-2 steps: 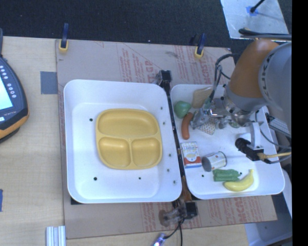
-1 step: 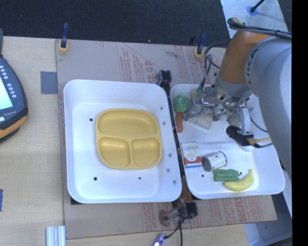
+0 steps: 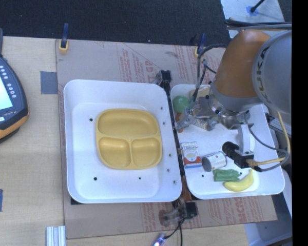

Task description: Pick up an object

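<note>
At the far left of the surface lies an orange-edged pendant, well apart from the bins and out of the arm's reach. It looks parked there for an operator, not set out for picking.

The left bin holds one thing, a yellow divided plate, lying flat in its middle. Flat and wide like that, it probably offers the jaws little to close on except its rim.

The right bin holds the small things, which is likely why the arm is working there. A green round thing sits in the bin's far left corner, close against the wall. Nearer the camera along the left wall lies a small printed carton, with a short can on its side just to the right of it. In the near part of the bin a green vegetable-like piece lies touching or almost touching a banana.

The wrist hangs over the far left part of this bin, and the jaws are low down just beside the green round thing. That makes it the likeliest target. Clutter under the wrist hides the jaws, so I cannot tell whether they are spread, pressed together or pinching anything. No object can be seen lifted clear of the bin floor, so the pick looks not yet done. The wall beside the green thing could crowd the grasp.
</note>
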Available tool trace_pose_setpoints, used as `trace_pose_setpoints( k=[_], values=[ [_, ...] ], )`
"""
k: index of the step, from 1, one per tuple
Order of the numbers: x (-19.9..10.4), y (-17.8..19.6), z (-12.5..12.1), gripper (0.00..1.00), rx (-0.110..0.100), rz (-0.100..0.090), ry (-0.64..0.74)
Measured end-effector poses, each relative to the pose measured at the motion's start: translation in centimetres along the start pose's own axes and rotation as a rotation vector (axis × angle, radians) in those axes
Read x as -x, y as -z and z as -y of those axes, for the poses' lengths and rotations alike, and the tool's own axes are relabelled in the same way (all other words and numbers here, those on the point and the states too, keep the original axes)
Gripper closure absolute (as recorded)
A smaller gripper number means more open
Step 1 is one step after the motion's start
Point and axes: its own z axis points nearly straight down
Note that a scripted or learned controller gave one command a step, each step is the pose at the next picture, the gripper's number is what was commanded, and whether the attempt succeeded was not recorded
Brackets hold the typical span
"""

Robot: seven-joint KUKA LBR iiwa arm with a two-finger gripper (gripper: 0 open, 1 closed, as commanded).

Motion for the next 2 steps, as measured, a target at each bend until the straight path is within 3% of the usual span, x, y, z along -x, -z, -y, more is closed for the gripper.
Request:
trace_pose_setpoints(
  k=[1, 2],
  values=[
    [-0.1, -0.1, -2.6, 0.0, 0.001, 0.0, -0.003],
    [2.4, 0.0, -8.1, 0.0, 0.002, -0.001, -0.004]
  ],
)
